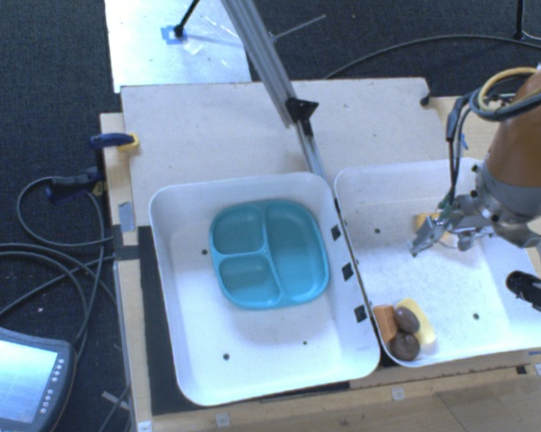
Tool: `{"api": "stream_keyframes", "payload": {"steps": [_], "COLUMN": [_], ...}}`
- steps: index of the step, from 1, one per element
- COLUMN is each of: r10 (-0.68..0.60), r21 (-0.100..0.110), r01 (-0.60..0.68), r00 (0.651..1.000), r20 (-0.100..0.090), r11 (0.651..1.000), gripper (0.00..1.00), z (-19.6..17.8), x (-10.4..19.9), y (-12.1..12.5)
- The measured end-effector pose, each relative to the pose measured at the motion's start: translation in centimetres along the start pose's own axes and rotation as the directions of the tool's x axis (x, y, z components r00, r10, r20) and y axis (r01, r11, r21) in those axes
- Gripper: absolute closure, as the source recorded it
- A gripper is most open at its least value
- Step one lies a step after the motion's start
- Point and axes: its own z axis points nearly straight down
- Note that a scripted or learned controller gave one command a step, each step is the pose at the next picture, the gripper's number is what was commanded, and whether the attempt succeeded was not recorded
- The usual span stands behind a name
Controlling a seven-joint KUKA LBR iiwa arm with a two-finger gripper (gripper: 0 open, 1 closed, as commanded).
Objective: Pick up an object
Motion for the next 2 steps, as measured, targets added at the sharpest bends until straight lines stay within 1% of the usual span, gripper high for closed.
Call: {"api": "stream_keyframes", "payload": {"steps": [1, 2], "r10": [0.002, 0.003], "r21": [-0.001, 0.004], "r01": [-0.002, -0.003], "r00": [1.0, 1.0], "r20": [0.0, 0.0], "r11": [1.0, 1.0], "gripper": [0.0, 0.0], "z": [0.0, 6.0], "x": [0.0, -0.6], "y": [0.0, 0.1]}}
